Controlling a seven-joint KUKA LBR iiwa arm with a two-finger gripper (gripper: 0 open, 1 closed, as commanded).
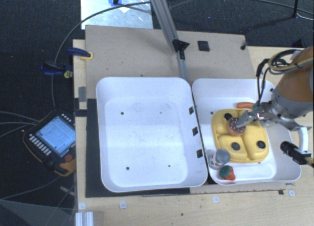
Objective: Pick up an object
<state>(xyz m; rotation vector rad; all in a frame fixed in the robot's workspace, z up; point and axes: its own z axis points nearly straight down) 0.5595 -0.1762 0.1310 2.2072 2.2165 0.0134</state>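
In the right bin [284, 171] lies a large yellow block [248, 146] with black round spots on its top. My gripper [242, 121] reaches in from the right and hangs over the block's upper left part, beside a small brownish round piece [236, 128] resting there. A small orange object [244, 105] lies just behind the gripper near the bin's back. At the bin's front left stand a small grey-topped can [219, 157] and a red strawberry toy [226, 173] with a green cap.
The left bin [142, 136] sits beside the right one, with black clips along their shared wall. A grey pole [164, 14] slants over the bench's back. A teach pendant [53, 137] and cables lie on the floor at left.
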